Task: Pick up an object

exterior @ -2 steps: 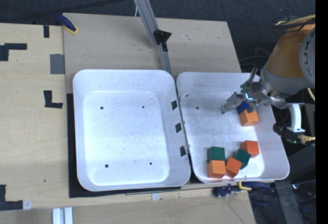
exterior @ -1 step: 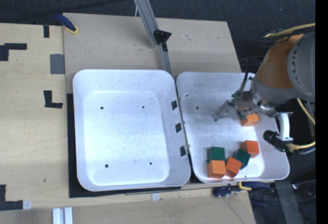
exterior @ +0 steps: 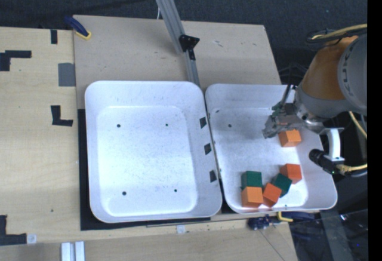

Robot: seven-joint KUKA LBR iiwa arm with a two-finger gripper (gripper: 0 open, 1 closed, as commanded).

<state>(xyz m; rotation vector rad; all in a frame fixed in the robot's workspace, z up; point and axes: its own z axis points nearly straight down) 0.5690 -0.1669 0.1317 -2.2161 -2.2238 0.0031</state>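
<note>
The wooden surface [exterior: 143, 45] carries two shallow white bins side by side, and the right bin [exterior: 239, 110] serves here as the landmark. To its left, touching it along the shared rim, sits the left bin [exterior: 143, 152], whose floor shows a few small dark dots and faint speckling. Above the two bins a grey metal rail [exterior: 170, 9] runs at a slant down to the seam between them. Inside the right bin, along its lower edge, lies a cluster of blocks: a green block [exterior: 252, 178] with an orange block [exterior: 252, 195] touching it just below, then another orange block [exterior: 271, 193] tilted beside a dark green block [exterior: 282, 184], and an orange block [exterior: 292, 172] at the cluster's upper right. Farther up the right bin, near its right rim and apart from the cluster, a lone orange block [exterior: 290, 138] lies on the white floor. The gripper [exterior: 279, 122] hangs just above and left of this block, nearly touching its upper corner; whether the fingers are spread or pressed together cannot be told, and nothing is seen between them. The grey arm with its orange band [exterior: 325, 74] reaches in over the right bin's right rim.
</note>
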